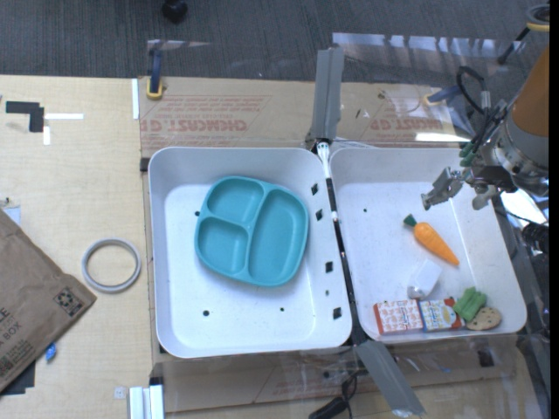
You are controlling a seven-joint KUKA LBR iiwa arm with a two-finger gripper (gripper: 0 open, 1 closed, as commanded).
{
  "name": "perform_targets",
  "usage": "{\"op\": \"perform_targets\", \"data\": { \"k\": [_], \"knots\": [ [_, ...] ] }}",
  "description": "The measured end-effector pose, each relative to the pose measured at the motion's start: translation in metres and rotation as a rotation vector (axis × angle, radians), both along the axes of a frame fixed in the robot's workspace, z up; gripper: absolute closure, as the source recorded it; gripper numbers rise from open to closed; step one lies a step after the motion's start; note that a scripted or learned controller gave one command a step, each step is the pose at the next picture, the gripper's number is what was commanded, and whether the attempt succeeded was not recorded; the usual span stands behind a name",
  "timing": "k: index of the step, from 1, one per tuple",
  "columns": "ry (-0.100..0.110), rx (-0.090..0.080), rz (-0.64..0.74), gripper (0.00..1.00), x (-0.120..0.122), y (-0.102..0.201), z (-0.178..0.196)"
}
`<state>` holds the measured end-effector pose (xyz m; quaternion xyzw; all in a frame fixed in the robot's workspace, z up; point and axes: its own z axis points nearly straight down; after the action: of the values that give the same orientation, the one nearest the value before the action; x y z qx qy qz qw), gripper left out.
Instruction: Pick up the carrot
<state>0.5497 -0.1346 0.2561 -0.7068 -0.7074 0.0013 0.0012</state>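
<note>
An orange carrot (pixel 434 242) with a small green top lies slantwise in the right bin (pixel 376 182), near its middle. My gripper (pixel 457 192) hangs over the bin's upper right part, above and a little right of the carrot's green end. Its two grey fingers (pixel 437 192) are spread apart with nothing between them. The arm, with its orange band, comes in from the right edge.
In the left bin (pixel 175 321) lies a teal divided plate (pixel 251 231). Near the right bin's front wall sit a red-and-white carton (pixel 417 316), a small white piece (pixel 425 279), a green toy (pixel 470 304) and a cookie (pixel 483 319). A tape ring (pixel 111 264) rests on the bench at left.
</note>
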Motion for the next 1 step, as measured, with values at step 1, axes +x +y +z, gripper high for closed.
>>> {"op": "perform_targets", "data": {
  "k": [1],
  "knots": [
    [-0.001, 0.0, 0.048, 0.0, 0.0321, -0.0133, -0.133]
  ]
}}
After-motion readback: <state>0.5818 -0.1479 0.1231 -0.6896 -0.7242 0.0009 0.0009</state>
